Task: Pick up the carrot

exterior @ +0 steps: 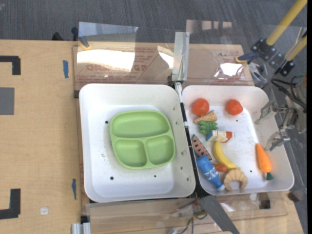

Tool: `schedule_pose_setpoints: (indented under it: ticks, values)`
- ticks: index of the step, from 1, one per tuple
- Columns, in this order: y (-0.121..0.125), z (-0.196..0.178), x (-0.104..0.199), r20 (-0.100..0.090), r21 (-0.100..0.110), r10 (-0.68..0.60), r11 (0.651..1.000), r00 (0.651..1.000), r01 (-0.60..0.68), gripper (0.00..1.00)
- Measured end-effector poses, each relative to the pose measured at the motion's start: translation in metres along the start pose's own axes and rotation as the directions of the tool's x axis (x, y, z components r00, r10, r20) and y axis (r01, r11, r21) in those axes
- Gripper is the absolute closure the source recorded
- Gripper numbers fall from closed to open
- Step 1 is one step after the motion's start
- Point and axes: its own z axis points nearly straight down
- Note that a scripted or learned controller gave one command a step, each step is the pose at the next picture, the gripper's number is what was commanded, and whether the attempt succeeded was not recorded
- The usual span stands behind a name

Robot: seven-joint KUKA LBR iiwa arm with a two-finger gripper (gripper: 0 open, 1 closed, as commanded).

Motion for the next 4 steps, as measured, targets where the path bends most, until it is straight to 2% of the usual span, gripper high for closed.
schedule_pose_setpoints:
  ticks: [1, 2, 3, 4]
  values:
    - [-0.016, 0.115, 0.040, 0.005, 0.003, -0.087, 0.996, 0.996, 0.087, 0.00]
    - [0.017, 0.121, 0.042, 0.009, 0.004, -0.034, 0.999, 0.999, 0.034, 0.00]
    - [0.017, 0.109, 0.037, 0.021, 0.008, -0.035, 0.999, 0.999, 0.035, 1.00]
    - [-0.016, 0.121, 0.028, 0.010, 0.006, -0.452, 0.892, 0.892, 0.452, 1.00]
